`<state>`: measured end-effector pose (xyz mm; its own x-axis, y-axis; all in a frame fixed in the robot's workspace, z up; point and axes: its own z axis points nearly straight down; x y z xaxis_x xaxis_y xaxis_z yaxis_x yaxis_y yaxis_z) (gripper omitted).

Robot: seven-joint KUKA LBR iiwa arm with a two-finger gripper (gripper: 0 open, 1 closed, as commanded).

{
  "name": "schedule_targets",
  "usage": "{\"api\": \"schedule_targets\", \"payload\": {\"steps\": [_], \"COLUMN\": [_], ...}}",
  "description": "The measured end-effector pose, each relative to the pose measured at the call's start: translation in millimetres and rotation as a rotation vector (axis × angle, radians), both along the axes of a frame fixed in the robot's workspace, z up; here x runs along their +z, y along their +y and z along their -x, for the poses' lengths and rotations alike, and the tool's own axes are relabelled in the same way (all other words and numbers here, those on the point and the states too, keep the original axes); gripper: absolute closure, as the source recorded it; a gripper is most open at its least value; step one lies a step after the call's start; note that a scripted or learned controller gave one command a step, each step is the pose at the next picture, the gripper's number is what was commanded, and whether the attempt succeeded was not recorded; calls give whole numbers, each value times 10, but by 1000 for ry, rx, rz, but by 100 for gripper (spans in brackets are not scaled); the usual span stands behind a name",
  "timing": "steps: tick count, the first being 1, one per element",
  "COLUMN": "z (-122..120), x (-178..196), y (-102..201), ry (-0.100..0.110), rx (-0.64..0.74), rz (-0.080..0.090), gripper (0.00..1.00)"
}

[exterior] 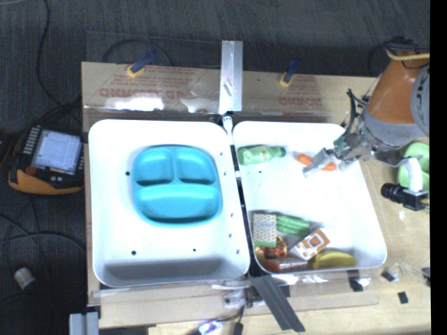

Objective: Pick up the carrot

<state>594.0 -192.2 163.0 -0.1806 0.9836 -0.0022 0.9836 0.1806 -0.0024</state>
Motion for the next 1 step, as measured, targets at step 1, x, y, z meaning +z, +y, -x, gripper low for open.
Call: {"api": "schedule_targets", "payload": {"steps": [1], "z": [-528], "x": [-179], "y": [-313], "ry": [-1], "rx": [177], "rz": [2], "gripper": [0]}}
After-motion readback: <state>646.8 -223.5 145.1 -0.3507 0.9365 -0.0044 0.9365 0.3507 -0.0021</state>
